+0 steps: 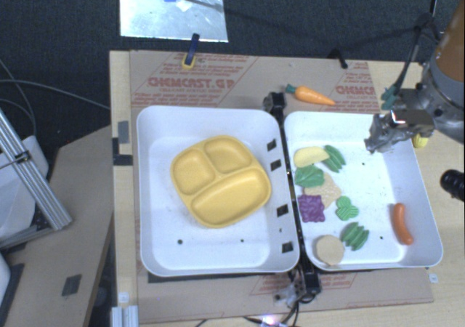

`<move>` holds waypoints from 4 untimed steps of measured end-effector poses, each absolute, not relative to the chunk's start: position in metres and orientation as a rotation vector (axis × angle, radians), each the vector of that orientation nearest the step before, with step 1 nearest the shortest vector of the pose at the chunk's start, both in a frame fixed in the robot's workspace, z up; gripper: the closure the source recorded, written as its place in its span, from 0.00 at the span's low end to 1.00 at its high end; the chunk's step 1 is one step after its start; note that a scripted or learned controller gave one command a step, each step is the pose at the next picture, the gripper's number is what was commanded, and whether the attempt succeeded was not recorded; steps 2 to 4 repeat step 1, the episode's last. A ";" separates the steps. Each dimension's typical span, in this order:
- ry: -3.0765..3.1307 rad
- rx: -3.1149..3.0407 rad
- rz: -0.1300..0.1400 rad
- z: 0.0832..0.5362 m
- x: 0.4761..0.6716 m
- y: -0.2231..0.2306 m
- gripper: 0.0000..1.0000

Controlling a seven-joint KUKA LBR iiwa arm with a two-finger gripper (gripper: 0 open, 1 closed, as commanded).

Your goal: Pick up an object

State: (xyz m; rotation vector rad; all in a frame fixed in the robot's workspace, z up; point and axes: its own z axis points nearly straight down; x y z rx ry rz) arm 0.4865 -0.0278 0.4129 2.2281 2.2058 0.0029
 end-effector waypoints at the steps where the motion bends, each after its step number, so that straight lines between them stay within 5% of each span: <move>1: 2.236 2.213 -0.004 0.335 0.498 0.050 1.00; 4: 2.236 2.213 -0.004 0.335 0.498 0.050 1.00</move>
